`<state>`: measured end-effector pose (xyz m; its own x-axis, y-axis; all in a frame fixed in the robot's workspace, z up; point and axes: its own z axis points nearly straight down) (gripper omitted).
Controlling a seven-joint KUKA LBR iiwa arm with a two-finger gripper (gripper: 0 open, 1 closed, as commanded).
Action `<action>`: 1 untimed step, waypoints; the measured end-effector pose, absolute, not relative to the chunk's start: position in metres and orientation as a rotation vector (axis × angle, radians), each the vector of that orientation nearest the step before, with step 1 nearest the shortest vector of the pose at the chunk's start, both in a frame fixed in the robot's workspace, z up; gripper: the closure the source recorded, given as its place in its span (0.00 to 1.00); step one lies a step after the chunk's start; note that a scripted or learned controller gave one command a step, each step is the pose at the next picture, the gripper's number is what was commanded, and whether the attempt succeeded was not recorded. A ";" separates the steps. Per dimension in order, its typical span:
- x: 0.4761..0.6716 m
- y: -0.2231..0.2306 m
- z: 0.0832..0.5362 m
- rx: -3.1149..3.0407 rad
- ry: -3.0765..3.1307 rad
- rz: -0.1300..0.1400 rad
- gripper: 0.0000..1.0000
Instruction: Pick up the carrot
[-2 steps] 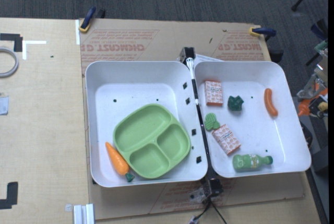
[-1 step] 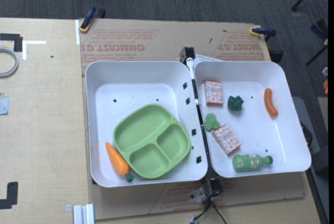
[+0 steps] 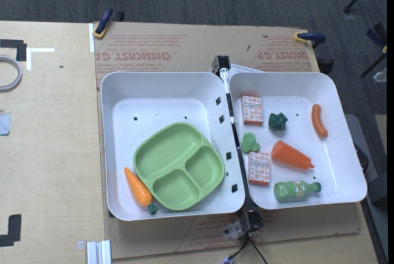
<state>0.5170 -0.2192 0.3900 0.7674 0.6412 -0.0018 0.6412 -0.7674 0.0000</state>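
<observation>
The carrot [image 3: 138, 187] is orange with a small green top at its near end. It lies in the left bin [image 3: 123, 96], in the front left corner. It rests right beside the left edge of a green divided plate [image 3: 178, 165] and looks to be touching it.
The right bin [image 3: 345, 133] holds two small red-and-white boxes [image 3: 252, 109] [image 3: 259, 168], a dark green broccoli piece [image 3: 278, 122], an orange sausage [image 3: 319, 120], an orange cone-shaped item [image 3: 291, 156], a green bottle [image 3: 297, 190] and a green leafy piece [image 3: 249, 143]. Cardboard lies under both bins.
</observation>
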 end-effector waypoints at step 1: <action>0.536 -0.192 0.260 2.911 1.185 -0.003 0.00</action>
